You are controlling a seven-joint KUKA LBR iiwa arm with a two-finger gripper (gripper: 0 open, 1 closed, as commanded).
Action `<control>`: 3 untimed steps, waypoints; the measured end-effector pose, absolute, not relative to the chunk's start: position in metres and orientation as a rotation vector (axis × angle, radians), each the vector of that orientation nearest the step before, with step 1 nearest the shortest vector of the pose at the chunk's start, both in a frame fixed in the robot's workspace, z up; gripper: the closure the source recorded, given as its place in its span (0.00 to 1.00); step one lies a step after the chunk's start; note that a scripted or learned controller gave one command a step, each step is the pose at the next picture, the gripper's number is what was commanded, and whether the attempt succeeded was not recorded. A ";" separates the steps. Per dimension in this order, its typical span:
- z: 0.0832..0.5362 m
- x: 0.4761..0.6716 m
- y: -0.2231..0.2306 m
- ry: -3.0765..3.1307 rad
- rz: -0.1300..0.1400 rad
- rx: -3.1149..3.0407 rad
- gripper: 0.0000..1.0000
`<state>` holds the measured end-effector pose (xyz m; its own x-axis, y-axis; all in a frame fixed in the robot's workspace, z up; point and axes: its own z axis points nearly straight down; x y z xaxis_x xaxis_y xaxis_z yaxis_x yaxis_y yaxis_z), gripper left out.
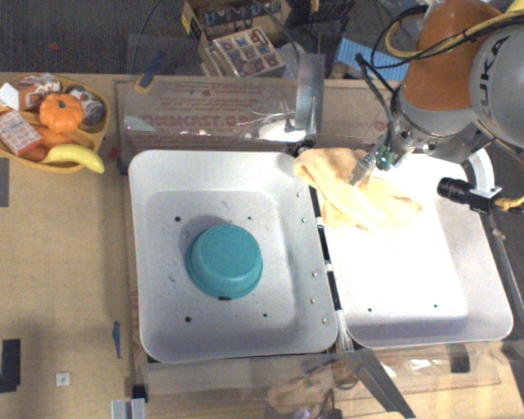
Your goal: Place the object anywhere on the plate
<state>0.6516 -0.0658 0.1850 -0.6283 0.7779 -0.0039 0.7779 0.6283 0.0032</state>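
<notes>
— Over the right bin [437,312], what do you have?

— I see the hand [373,166] at the far left corner, down on a crumpled yellow cloth [360,195]. I cannot tell from here whether it is clamped on the fabric or apart; the tips are too small to read.

— And the cloth itself?

— It lies in the right bin's far left corner, one edge draped onto the rim between the bins.

— The plate?

— A teal plate [225,261] sits near the middle of the left bin [157,190], well apart from the cloth.
</notes>
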 end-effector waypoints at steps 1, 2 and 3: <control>0.225 0.653 -0.068 2.828 0.001 1.357 1.00; 0.217 0.616 -0.031 3.043 0.001 0.772 1.00; 0.228 0.579 0.008 3.136 0.002 0.157 1.00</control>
<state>0.5785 0.0081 0.2277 -0.9950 0.0998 -0.0017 0.0998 0.9950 0.0016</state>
